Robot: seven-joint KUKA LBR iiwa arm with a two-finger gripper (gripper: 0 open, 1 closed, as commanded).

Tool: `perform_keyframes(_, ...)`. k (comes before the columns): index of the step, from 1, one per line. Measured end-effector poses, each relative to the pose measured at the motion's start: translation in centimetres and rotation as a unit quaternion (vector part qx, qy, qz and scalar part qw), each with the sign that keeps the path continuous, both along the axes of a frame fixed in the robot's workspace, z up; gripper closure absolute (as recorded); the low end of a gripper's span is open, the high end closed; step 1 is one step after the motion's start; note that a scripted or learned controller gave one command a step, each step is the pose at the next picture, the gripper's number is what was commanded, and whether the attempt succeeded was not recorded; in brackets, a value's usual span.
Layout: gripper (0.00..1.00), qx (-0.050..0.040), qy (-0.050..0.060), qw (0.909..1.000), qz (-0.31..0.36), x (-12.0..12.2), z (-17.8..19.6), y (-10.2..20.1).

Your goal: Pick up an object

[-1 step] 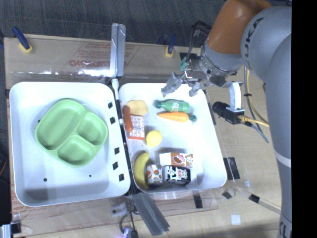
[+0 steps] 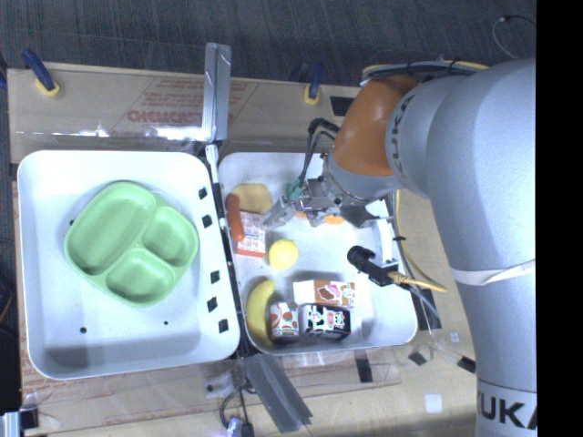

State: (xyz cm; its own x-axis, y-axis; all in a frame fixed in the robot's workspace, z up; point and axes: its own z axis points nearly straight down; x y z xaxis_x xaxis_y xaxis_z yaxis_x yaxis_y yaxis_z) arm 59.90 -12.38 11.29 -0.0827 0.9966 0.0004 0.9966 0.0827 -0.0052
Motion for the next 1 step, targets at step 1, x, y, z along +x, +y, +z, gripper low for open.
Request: perform_keyframes(1, 0.0, -0.0019, -0.008, 0.9984, 0.056, -2.46, -1.57, 2.71)
